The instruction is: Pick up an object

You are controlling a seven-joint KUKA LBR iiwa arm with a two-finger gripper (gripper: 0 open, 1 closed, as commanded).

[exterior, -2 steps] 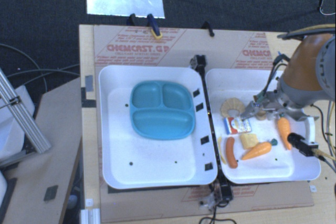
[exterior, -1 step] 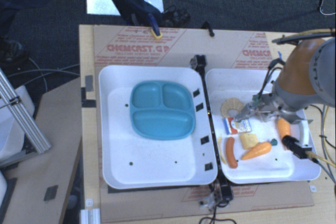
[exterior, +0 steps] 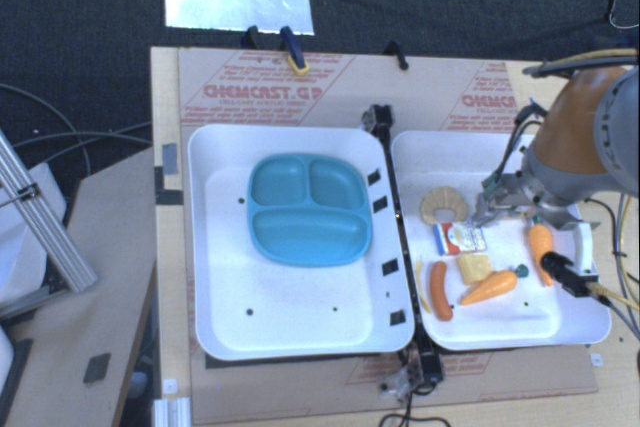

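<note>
My gripper (exterior: 488,211) hangs low in the right bin (exterior: 560,323), at the top right corner of a red, white and blue packet (exterior: 456,239). A tan pastry (exterior: 443,205) lies just to its left. Below the packet sit a yellow cheese block (exterior: 474,267), an orange carrot (exterior: 490,287) and a red sausage (exterior: 438,290). A second carrot (exterior: 541,241) lies to the gripper's right, close to the wrist. I see nothing lifted off the bin floor.
The left bin (exterior: 215,315) holds a blue divided plate (exterior: 306,211). A black divider with clips (exterior: 390,215) runs between the bins. The grey and orange arm (exterior: 590,135) covers the right bin's upper right part.
</note>
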